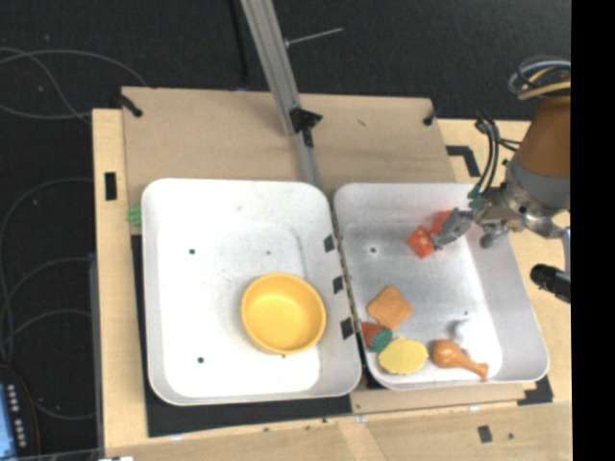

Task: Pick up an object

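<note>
Camera view: grey two-finger gripper (pixel 444 235), at three o'clock, clenched around small red-orange block (pixel 424 240); no readable writing anywhere.

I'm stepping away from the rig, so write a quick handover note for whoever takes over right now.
End effector: low in the right bin, at the orange-red block; whether it grips the block can't be told.
Also in the right bin: orange wedge, yellow round piece, drumstick toy, small red and green pieces.
Left bin: yellow bowl.
Done: approach. Left: confirm grasp and lift.
</note>
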Tool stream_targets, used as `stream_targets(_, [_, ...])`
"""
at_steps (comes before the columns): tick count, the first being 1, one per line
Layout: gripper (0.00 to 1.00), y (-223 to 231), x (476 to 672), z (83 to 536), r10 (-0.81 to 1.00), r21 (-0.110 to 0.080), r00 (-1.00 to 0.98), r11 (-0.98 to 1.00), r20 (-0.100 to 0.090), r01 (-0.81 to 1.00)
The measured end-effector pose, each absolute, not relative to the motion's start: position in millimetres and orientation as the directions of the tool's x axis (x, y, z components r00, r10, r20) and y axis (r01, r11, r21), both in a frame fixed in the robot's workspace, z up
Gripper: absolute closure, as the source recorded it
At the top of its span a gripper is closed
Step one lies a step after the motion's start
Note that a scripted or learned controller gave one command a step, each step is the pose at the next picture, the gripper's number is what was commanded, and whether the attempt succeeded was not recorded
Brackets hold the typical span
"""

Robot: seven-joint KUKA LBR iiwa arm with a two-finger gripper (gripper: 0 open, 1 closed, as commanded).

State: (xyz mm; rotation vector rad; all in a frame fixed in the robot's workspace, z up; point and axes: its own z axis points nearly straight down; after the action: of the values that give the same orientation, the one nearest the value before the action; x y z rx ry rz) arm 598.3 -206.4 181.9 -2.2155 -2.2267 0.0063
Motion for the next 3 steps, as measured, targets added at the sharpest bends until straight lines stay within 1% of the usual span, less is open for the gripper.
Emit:
stream_targets(1, [0.0, -207, 587.9, 133, 1.0, -0.002, 0.0, 0.0, -0.002, 1.0])
stream_targets(2, [0.0, -209, 587.4, 99, 1.0, -0.002, 0.001, -0.001, -0.003, 1.0])
stream_targets(3, [1.0, -210, 589.0, 113, 1.0, 0.004, 0.003, -0.003, -0.003, 1.0])
